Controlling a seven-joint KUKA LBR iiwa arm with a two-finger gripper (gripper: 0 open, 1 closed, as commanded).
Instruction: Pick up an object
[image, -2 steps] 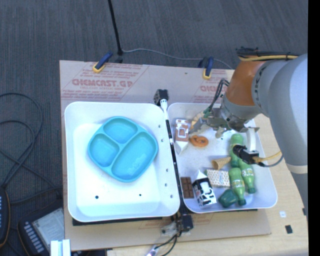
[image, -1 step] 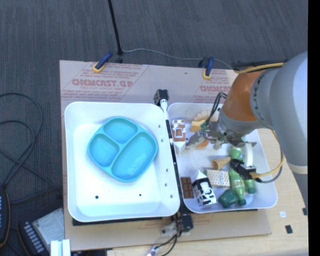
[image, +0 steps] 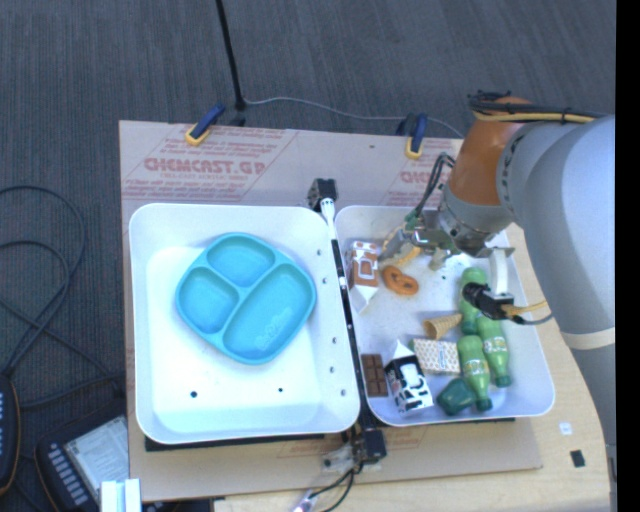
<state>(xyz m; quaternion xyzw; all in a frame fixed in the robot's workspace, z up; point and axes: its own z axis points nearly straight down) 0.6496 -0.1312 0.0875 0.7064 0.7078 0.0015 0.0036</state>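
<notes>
So the arm (image: 560, 190) comes in from the right and hangs over the back end of the right bin (image: 545, 395), with the jaws (image: 425, 238) sitting low near the bin's far left corner. I honestly can't tell if they're wide or pinched together, it's just a tangle of metal bits at this angle, and nothing is visibly clamped between them.

The closest candidate is the orange pretzel-looking thing (image: 401, 282), just below the jaws in the view, i.e. a bit toward the front of the bin. Its long axis runs roughly left to right with a slight slant. Just to the left of it, up against the divider between the two bins, there's a small orange and white packet (image: 364, 267), also near the jaws.

Everything else is well apart toward the front: a couple of green bottles (image: 485, 350) lying lengthwise front to back, a waffle cone (image: 442, 325), a cracker-like square (image: 436, 355), a chocolate bar (image: 374, 374) and a black and white box (image: 409, 386).

The left bin (image: 160, 330) holds a blue divided plate (image: 245, 296).

My guess: the pretzel is the pick, needing a short shift toward the front and then a drop, closing across its short side.
</notes>
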